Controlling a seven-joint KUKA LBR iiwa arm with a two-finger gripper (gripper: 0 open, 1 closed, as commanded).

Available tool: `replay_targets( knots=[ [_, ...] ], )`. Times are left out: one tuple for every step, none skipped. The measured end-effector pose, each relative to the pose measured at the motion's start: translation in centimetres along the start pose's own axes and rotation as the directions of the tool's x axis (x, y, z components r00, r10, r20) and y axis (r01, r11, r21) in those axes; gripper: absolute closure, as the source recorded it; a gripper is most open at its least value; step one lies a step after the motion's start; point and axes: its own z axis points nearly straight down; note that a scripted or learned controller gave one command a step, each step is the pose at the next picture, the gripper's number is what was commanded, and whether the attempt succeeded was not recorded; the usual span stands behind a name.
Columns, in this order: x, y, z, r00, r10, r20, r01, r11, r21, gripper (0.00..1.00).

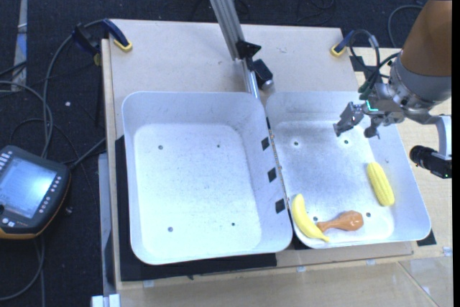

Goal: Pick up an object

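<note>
Three objects lie in the right bin (pixel 316 154). A yellow corn cob (pixel 380 182) rests near its right wall. A yellow banana (pixel 305 218) sits at the front left corner, and an orange-brown drumstick-shaped toy (pixel 341 222) touches it on the right. My gripper (pixel 357 123) hangs over the back right part of this bin, above and behind the corn cob. Its two dark fingers are spread apart with nothing between them.
The left bin (pixel 194 176) stands beside the right one, divided by a shared rim with black clips. A slanted metal pole (pixel 226 7) rises behind the bins. Yellow clamps sit at the bench's back corners. A teach pendant (pixel 25 190) lies off the bench at left.
</note>
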Motion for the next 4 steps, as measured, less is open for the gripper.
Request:
replay_targets(
  knots=[
    [0.0, 0.0, 0.0, 1.000, 0.000, 0.000, 0.000, 1.000, 0.000, 0.00],
    [0.2, 0.0, 4.2, 1.000, 0.000, -0.001, 0.000, 1.000, 0.003, 0.00],
    [-0.4, -0.3, 10.4, 1.000, 0.000, -0.001, 0.000, 1.000, 0.006, 0.00],
    [-0.3, -0.4, 15.7, 1.000, 0.000, -0.001, 0.000, 1.000, 0.005, 0.00]
  ],
)
